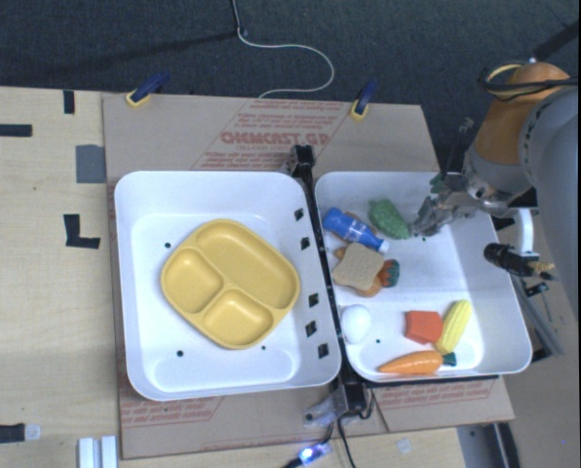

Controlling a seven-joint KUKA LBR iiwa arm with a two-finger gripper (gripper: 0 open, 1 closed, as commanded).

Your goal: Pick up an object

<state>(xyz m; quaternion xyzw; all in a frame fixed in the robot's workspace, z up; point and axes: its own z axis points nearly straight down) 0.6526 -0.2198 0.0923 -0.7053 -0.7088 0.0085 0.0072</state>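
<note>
**Gripper low in the right bin beside the green toy**

The gripper (429,218) hangs over the right bin (485,261), just right of the green toy (389,218); whether it is open I cannot tell. Bare white floor lies beneath it. The left bin (139,261) holds a yellow tray (230,283). Brown cardboard (271,135) underlies both bins.

Two bins sit side by side on the bench (37,261). The left bin (135,203) holds a divided tray (230,283) at its centre. In the right bin (495,349), a bottle (354,229) lies at ten o'clock, bread (359,271) just below it, an egg (355,320) at eight, a carrot (410,363) at six, corn (453,326) at four; the block (423,327) seems to touch the corn.
</note>
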